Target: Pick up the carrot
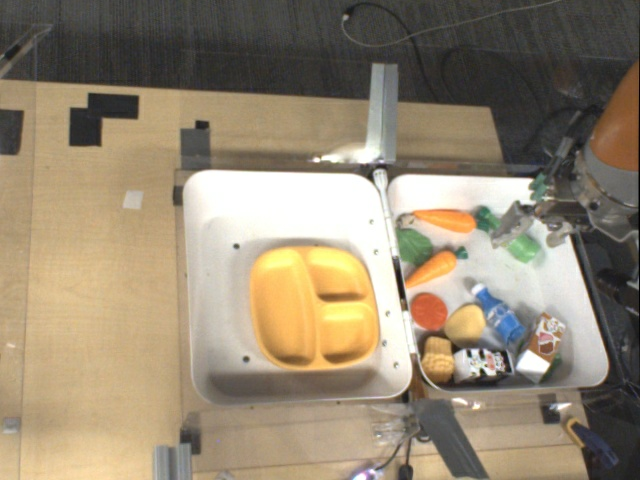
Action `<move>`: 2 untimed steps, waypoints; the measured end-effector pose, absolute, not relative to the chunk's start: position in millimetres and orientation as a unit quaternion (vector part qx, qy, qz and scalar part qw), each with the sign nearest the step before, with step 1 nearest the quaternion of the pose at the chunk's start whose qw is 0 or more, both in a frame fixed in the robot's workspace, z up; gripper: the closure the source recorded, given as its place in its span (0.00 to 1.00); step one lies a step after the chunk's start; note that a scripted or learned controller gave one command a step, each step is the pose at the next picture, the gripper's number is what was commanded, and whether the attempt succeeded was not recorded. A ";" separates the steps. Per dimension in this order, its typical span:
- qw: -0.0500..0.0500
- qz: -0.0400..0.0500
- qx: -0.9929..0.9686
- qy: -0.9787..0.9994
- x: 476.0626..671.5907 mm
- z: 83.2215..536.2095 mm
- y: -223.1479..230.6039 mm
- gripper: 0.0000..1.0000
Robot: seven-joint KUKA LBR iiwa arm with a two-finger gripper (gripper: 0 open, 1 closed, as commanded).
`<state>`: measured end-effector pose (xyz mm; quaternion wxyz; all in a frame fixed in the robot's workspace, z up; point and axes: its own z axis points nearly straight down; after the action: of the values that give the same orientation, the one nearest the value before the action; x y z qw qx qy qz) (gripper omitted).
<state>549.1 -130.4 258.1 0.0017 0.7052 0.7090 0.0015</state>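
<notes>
Two carrots lie in the right bin [590,298]. One carrot [445,221] rests level near the bin's far edge, its green top pointing right. The other carrot [432,266] lies slanted below it, close to the bin's left wall, beside a green leafy piece [411,243]. My gripper [533,230] hangs over the bin's far right part, to the right of the upper carrot and apart from it. Its fingers [512,228] stand open. A small green item [523,249] lies just under them, and nothing is held.
The left bin [215,268] holds a yellow divided plate [313,305]. In the right bin's near half are a red disc [430,311], a tan potato-like piece [465,323], a blue bottle [497,316], corn [436,358] and small cartons [545,338].
</notes>
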 end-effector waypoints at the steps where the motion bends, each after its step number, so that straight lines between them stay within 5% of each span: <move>1: 0.001 0.002 0.735 0.678 641.4 185.1 -76.9 0.00; 2: 0.005 0.005 0.701 0.713 672.5 90.0 -90.2 0.00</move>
<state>672.5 -90.2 90.0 0.0053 0.7007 0.7134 0.0047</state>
